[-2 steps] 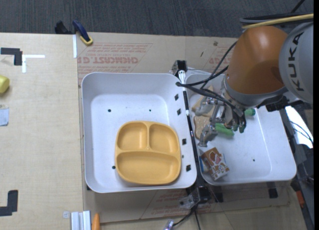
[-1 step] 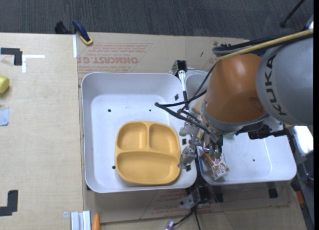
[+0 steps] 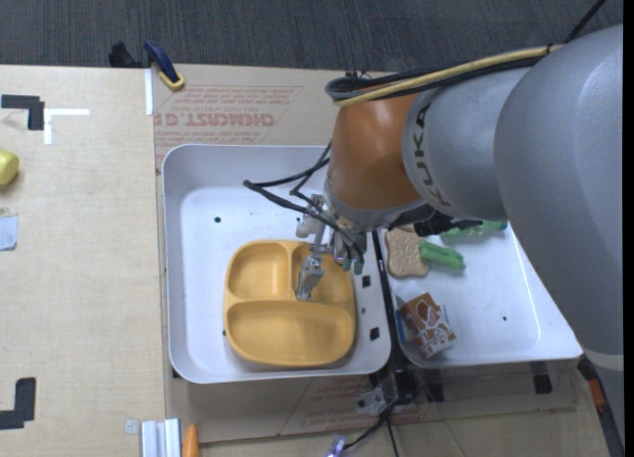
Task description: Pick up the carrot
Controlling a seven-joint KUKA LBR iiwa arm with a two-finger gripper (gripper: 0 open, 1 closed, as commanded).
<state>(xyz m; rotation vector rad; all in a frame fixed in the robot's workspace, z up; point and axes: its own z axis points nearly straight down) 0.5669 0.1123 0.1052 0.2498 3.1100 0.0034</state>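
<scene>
Carrot not surely identifiable; a green piece (image 3: 442, 258) by the right bin's left wall may be its top. Gripper (image 3: 310, 282) hangs over the plate (image 3: 287, 331) in the left bin, open or closed I cannot tell. Closing here would likely catch only plate.

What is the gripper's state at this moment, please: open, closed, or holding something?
Gripper: cannot be told; it sits low over the yellow divided plate in the left bin, with no carrot seen between its fingers.
</scene>
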